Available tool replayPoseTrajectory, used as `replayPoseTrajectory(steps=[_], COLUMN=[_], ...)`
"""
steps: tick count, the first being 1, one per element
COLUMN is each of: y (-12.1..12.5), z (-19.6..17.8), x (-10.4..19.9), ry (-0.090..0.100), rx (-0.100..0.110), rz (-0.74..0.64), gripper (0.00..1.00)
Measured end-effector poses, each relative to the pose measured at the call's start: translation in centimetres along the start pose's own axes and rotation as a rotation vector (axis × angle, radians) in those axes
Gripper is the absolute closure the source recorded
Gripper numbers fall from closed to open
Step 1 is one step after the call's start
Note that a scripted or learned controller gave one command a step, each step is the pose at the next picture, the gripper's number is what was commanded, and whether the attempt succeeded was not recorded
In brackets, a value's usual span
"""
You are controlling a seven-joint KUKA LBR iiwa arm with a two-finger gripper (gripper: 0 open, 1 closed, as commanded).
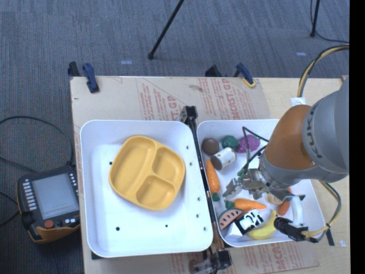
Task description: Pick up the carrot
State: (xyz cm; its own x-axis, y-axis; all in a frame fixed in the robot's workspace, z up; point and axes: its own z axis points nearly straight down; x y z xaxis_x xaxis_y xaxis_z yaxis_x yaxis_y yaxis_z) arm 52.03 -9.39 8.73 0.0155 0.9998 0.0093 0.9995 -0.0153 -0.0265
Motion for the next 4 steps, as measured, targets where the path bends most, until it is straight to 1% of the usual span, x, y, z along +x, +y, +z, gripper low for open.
replayPoseTrajectory(steps=[1, 2, 3, 4], y=[-4.7, -4.8, -4.5, -4.5], z=[0.6, 0.1, -3.4, -3.3], x=[-1.7, -1.8, -11.6, -11.3], ry=[-0.004, 0.001, -0.007, -0.004], rx=[-0.012, -0.003, -0.019, -0.015], rz=[0.06, 0.07, 0.031, 0.031], gripper=[0.0, 1.0, 1.0, 0.0])
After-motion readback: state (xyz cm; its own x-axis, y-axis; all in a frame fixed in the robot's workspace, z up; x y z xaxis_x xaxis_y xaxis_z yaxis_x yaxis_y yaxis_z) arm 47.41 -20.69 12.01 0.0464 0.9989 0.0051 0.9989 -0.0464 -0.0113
